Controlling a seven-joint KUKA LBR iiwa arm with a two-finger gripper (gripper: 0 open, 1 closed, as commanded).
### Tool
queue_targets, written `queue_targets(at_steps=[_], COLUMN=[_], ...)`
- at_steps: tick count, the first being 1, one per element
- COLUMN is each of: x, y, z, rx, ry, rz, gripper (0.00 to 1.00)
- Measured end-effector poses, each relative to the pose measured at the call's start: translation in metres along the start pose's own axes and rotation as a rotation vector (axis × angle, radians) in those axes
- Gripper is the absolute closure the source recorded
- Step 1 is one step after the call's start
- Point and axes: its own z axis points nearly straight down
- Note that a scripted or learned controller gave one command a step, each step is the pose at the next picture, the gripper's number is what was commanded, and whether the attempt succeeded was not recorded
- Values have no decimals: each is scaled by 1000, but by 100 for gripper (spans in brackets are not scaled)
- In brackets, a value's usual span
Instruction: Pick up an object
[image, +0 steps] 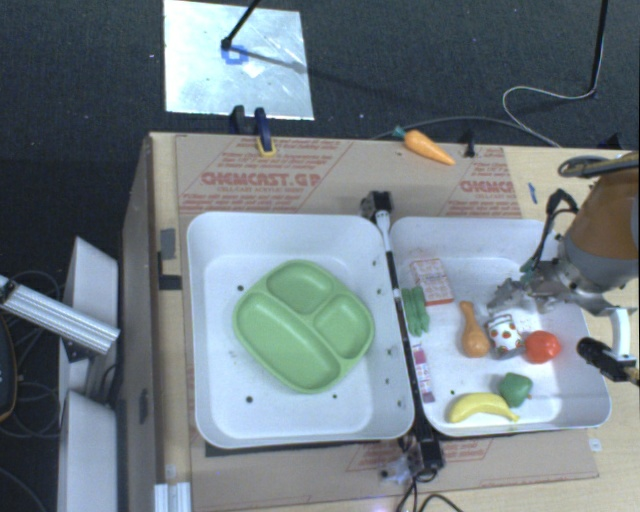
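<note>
Gripper: grey two-finger gripper (507, 293) low over the right white bin (560, 415); finger state cannot be told.
Object: small white-and-red patterned block (503, 335) just below the gripper tips, between orange pear-shaped toy (472, 331) and red tomato (541, 346).

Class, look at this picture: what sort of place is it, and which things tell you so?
Probably a robotics lab's grasping test bench: a robot arm reaching over two white bins, toy food such as a plastic banana, and loose cables on dark carpet.
</note>
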Motion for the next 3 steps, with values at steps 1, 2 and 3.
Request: queue_targets(at_steps=[1,2,3], x=[43,40,40], y=[57,-16,-15], z=[11,12,1], rx=[-2,0,-3], ry=[2,1,1], rz=[-4,-1,-2], gripper=[0,0,100])
